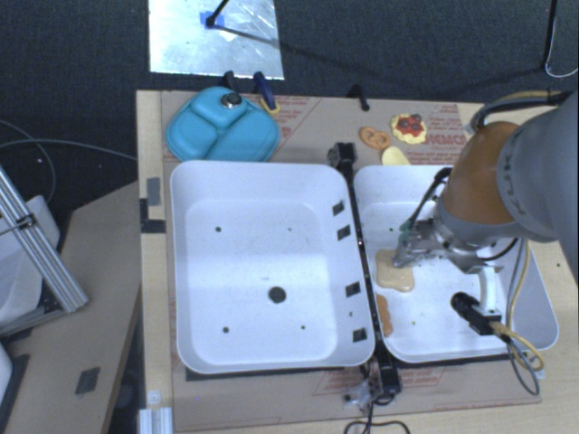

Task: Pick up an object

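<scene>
Pale tan object (395, 272), flat and rounded, lies on the floor of the right bin (534, 315), near that bin's left wall; the gripper (404, 253) sits right at the object's upper edge, but whether the jaws are open or closed I cannot tell; a small orange piece (384, 316) lies lower down by the same wall, toward the bench's near edge; the left bin (262, 260) has a dark round spot on its floor; a blue sectioned tray (223, 127) rests at the bench's far edge, left of centre; small toy foods (409, 128) sit at the far edge above the right bin.
</scene>
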